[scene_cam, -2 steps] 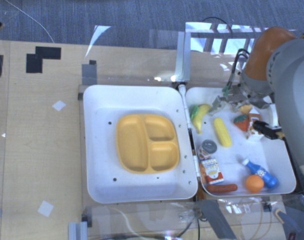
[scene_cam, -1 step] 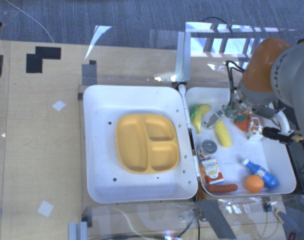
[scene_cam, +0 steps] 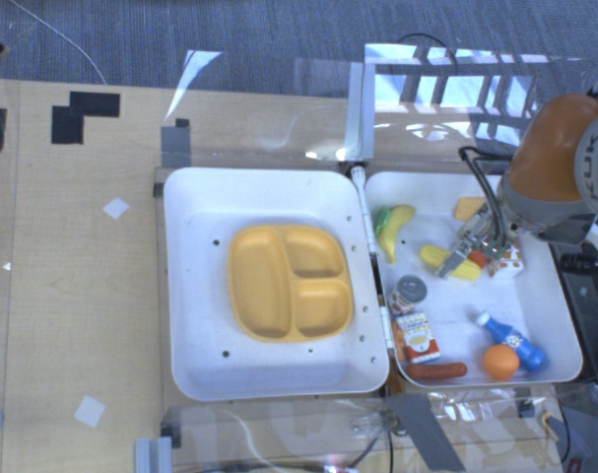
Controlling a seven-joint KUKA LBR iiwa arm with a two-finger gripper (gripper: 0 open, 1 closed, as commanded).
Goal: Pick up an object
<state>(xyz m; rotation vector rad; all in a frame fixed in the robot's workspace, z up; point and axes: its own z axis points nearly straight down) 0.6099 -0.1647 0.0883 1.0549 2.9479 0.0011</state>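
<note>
Claw (scene_cam: pixel 460 260) hovers at the yellow piece (scene_cam: pixel 446 259) — fingers' state I cannot tell — bin's (scene_cam: pixel 564 313) twelve o'clock; approach step, next descend.

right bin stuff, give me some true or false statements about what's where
1. The orange lies near the right bin's front edge. True.
2. The yellow divided tray sits in the right bin. False: it sits in the left bin.
3. The blue bottle touches the orange. True.
4. The sausage lies at the bin's back wall. False: it lies at the front, below the small carton.
5. The gripper hovers above the left bin. False: it is over the right bin.
</note>
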